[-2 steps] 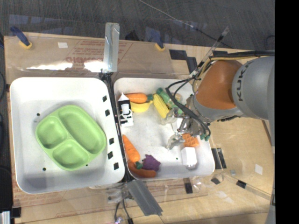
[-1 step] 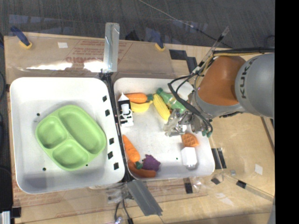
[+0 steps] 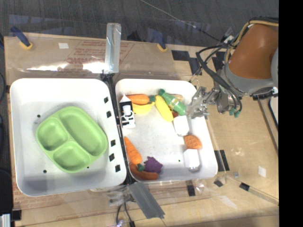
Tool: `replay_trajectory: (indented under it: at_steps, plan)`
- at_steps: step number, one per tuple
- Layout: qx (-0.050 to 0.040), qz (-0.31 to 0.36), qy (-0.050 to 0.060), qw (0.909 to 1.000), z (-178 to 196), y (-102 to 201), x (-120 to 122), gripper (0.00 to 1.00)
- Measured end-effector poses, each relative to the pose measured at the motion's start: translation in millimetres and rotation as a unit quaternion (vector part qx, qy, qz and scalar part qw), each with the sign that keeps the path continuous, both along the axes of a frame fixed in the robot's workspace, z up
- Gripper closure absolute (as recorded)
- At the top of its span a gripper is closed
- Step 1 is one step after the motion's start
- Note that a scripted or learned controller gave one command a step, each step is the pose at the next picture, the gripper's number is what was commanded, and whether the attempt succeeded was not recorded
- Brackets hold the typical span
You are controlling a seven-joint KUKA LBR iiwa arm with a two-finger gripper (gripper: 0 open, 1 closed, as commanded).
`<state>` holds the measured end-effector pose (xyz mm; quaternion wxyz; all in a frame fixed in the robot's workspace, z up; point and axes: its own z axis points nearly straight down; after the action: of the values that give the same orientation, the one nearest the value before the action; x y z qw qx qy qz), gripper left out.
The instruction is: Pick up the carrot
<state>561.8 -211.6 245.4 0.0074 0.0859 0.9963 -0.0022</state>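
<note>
At the right bin's (image 3: 142, 86) left wall lies the carrot (image 3: 132, 151), well apart from the gripper (image 3: 198, 105); its state unclear.

I work in a robotics lab, at a test bench, not in a real kitchen. Below my fingers (image 3: 199, 105) sits a white bin (image 3: 161, 171) of plastic toy food, play pieces rather than groceries. Beyond it, farther from me, a second white bin (image 3: 21, 141) holds a green divided plate (image 3: 71, 138). Both rest on a plywood bench (image 3: 246, 174) marked with black tape squares (image 3: 222, 161), the kind that fix positions for repeated trials. Bare cables (image 3: 208, 56) loop off my wrist just behind my fingers, and dark carpet (image 3: 142, 8) lies past the bench's far edge.
</note>
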Motion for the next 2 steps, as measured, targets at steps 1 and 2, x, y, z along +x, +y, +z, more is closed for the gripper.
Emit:
replay_trajectory:
  at_steps: [1,2]
  plan:
    - [0.001,0.132,0.005,0.9912,16.1,1.9,78.1,1.0]
    - [-0.0005,0.265,0.005,0.9642,9.6,3.8,96.8,1.0]
